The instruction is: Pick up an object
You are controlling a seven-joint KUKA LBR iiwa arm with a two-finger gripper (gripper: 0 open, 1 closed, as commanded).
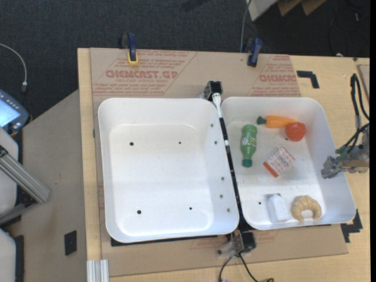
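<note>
You see the gripper (331, 168) at the right rim of the right bin (329, 128), low over the edge; from this slant you cannot tell how its jaws stand, and nothing shows between them. The things to pick all lie in that right bin. A green bottle (248, 145) lies near the bin's left wall, cap end toward the front. Behind it to the right an orange carrot (279, 121) rests just beside a red tomato (295, 130). A small red-and-white packet (278, 161) lies tilted in the middle, well apart from the gripper. At the front, a white container (277, 207) sits just beside a tan croissant (306, 207). The left bin (111, 157) stands beside the right one, their rims meeting along a dark strip. Both rest on the brown board that covers the surface (176, 69), held at the far edge by two blue clamps (130, 42).
</note>
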